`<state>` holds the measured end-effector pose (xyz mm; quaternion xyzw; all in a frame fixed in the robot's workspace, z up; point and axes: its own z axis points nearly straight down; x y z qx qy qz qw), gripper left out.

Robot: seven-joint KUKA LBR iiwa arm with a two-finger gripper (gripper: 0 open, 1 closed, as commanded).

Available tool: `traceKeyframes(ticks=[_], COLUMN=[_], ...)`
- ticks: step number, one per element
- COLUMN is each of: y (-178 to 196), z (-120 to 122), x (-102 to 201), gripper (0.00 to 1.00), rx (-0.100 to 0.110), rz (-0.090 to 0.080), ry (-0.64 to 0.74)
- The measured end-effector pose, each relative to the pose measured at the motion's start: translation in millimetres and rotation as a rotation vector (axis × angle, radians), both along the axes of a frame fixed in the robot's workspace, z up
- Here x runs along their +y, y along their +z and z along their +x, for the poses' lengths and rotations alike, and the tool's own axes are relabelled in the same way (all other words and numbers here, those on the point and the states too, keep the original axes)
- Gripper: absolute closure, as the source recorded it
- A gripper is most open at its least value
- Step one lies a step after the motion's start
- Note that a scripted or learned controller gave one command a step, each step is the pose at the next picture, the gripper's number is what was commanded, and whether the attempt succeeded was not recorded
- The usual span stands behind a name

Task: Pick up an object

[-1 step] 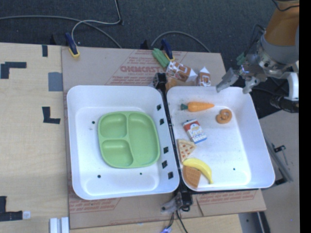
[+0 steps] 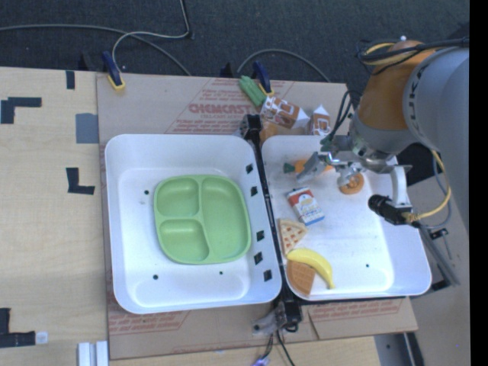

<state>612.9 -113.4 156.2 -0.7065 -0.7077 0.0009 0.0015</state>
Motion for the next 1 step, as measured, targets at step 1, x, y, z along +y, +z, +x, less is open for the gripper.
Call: traceKeyframes(ticks=[1], y=[-71.7], z=[51.9], x=[-9.3], gripper=[0.00], rx=[0.004], rz=[0.000], ry=[0.001])
